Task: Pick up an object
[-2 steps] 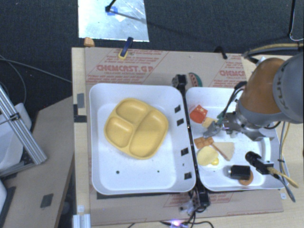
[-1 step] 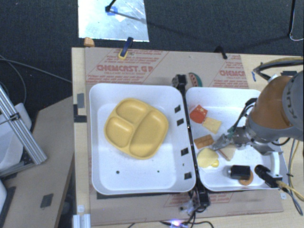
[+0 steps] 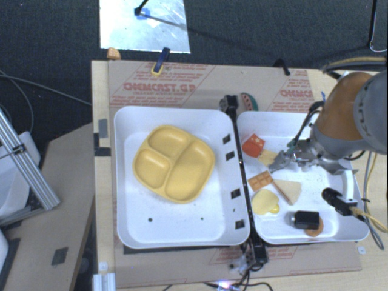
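- The hand (image 3: 280, 162) sits low in the right bin (image 3: 348, 232), its tip just beside a small pale yellow piece (image 3: 267, 157) and close to the orange-red block (image 3: 254, 144)
- How far the hand is open cannot be told from this slanted view; nothing is seen held in it
- The things to choose from all lie in the right bin: the orange-red block near the divider, the pale yellow piece beside it, a tan cracker-like square (image 3: 259, 180), a cream wedge (image 3: 287, 191), a round yellow piece (image 3: 265, 203), and a black block (image 3: 306, 218) resting on a brown disc (image 3: 314, 228)
- They look like small plastic play food, so my guess is light and stiff, with smooth, somewhat slippery faces and little risk of breaking
- The orange-red block seems the kindest target: it stands taller than its neighbours and has flat opposite sides, so pinching across those sides from above should hold
- The cracker and the round yellow piece lie flat against the bin floor, leaving little edge to catch; they would likely slide or slip out
- The wedge tapers, so a pinch near its thick end would be safer than at the point
- The left bin (image 3: 130, 223) carries a yellow divided plate (image 3: 174, 163), broad and shallow, graspable only at its rim
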You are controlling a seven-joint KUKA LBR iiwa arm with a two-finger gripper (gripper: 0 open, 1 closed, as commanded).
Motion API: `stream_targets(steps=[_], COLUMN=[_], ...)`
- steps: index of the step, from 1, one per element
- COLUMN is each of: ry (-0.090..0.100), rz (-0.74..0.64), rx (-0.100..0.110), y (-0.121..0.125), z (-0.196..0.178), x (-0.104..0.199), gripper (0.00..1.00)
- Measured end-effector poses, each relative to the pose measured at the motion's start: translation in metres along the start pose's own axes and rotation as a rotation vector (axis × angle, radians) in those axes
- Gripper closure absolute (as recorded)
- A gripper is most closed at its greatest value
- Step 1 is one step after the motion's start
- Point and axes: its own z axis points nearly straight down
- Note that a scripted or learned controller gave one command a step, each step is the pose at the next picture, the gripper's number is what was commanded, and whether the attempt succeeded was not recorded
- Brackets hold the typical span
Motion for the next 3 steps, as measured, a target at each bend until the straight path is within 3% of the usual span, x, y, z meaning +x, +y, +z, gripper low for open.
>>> stream_targets(steps=[1, 2, 3], ry=[0.000, 0.004, 0.003], rz=[0.008, -0.001, 0.005], rx=[0.006, 0.008, 0.008], y=[-0.011, -0.038, -0.082], z=[0.024, 0.023, 0.023], x=[-0.036, 0.036, 0.044], gripper=[0.00, 0.00, 0.00])
